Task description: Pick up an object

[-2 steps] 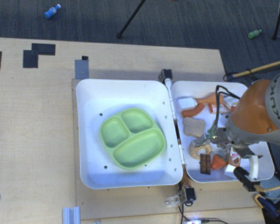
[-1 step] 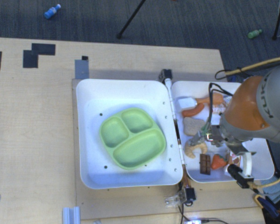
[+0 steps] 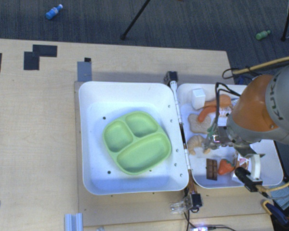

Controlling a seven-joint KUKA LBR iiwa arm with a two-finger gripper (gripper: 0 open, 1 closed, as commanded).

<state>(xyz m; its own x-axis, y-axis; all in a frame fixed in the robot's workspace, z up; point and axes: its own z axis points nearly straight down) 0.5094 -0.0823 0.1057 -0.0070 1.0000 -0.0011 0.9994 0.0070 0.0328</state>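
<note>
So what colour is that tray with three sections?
Light green. The tray shows best in the camera view, in the left bin.

divided plate (image 3: 137, 142) in left bin (image 3: 89, 129), clutter in right bin (image 3: 274, 174)

Two white bins (image 3: 94, 129), one green tray (image 3: 137, 141) (three compartments)

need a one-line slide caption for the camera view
KUKA arm reaches over the right bin of cluttered small objects; a green divided plate lies in the left bin.
</note>
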